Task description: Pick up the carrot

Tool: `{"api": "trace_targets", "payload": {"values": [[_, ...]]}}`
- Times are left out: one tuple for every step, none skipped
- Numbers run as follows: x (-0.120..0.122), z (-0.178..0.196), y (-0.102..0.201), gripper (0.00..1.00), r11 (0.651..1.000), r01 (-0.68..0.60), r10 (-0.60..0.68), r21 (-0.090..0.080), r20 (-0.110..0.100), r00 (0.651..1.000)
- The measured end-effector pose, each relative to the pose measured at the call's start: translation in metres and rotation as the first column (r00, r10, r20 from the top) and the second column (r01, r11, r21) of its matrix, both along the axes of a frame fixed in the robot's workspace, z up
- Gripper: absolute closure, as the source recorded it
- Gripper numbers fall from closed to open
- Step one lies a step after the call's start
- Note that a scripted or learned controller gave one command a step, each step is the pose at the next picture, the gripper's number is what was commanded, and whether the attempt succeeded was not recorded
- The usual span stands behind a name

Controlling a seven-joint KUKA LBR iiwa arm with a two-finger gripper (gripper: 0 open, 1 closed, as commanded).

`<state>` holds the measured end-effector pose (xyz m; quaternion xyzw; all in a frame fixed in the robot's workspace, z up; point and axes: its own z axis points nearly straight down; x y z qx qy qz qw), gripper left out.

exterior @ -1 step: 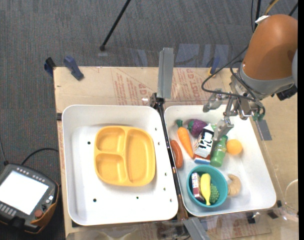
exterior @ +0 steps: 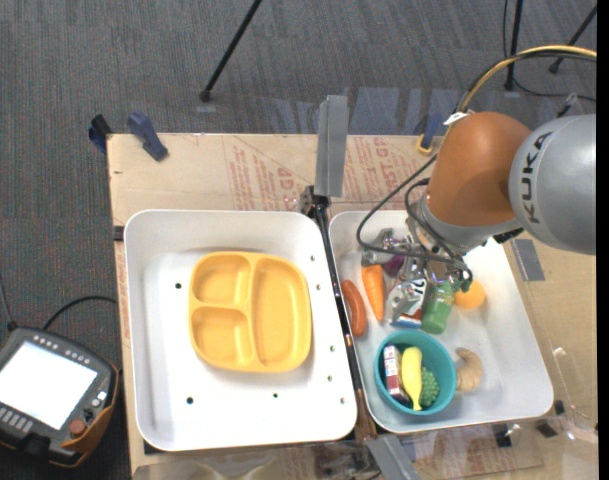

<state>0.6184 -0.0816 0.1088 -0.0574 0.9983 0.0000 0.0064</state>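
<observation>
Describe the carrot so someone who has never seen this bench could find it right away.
Look in the right-hand white bin, along its left side near the divider between the two bins. The carrot lies lengthwise there, above the teal bowl. It is bright orange and tapered, unlike the darker reddish sausage-like piece on its left and the green bottle on its right.

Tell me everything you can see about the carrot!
The carrot is a small orange toy-like one, smooth and probably plastic, wider at the top and tapering toward the bottom. It lies flat in the right bin, near its left wall, pointing roughly up and down in the picture. Next to it on the left lies a reddish sausage-shaped thing, close or touching. The gripper hangs just above and to its right, with the top end under the gripper's cables. Nothing holds it.
</observation>
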Motion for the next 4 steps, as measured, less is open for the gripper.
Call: {"api": "trace_targets", "payload": {"values": [[-0.015, -0.021, -0.006, 0.00, 0.991, 0.137, -0.137, 0.001, -0.012, 0.991], [-0.013, -0.010, -0.005, 1.00, 0.991, 0.133, -0.133, 0.002, -0.010, 0.991], [-0.013, 0.111, -0.089, 1.00, 1.000, -0.027, 0.027, -0.005, 0.002, 1.000], [-0.015, 0.105, -0.088, 0.00, 1.000, -0.028, 0.028, 0.000, -0.009, 1.000]]}}
